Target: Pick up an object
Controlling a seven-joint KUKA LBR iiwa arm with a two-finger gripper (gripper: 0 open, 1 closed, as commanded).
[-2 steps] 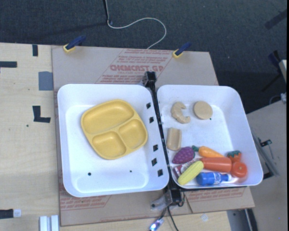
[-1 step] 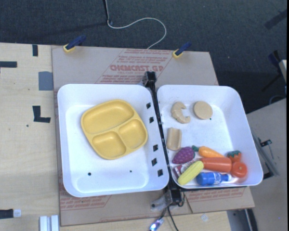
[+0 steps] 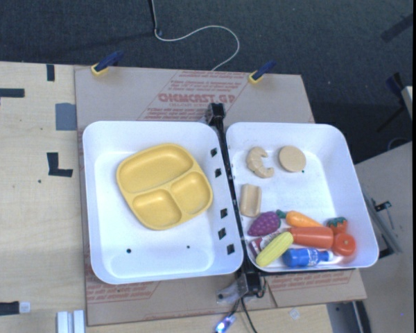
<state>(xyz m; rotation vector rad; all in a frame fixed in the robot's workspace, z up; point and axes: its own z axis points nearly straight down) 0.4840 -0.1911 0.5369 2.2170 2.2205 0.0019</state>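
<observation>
White plastic forms both shallow bins, which sit side by side on a brown cardboard sheet (image 3: pixel 187 96) with their inner rims touching.

The left bin (image 3: pixel 97 207) holds a yellow divided tray (image 3: pixel 165 184). The tray has three compartments, lies flat and is turned at a slant in the upper half of the bin.

The right bin (image 3: pixel 350 179) holds the toy foods that could be picked up.
- Near its far wall, a tan croissant (image 3: pixel 259 162) lies just beside a round biscuit (image 3: pixel 292 159).
- Below them, close to the shared rim, a pale bread block (image 3: pixel 250 200) rests alone.
- The rest crowd the near edge. A purple grape bunch (image 3: pixel 265 223) touches an orange carrot (image 3: pixel 303 220).
- A yellow corn cob (image 3: pixel 274 248) lies tilted beside a blue bottle (image 3: pixel 306 257).
- A red-orange sausage (image 3: pixel 312 237) lies between the carrot and the bottle, with a red tomato (image 3: pixel 344 244) at its right end.

Two blue and yellow clamps (image 3: pixel 107 62) grip the far edge of the cardboard.
</observation>
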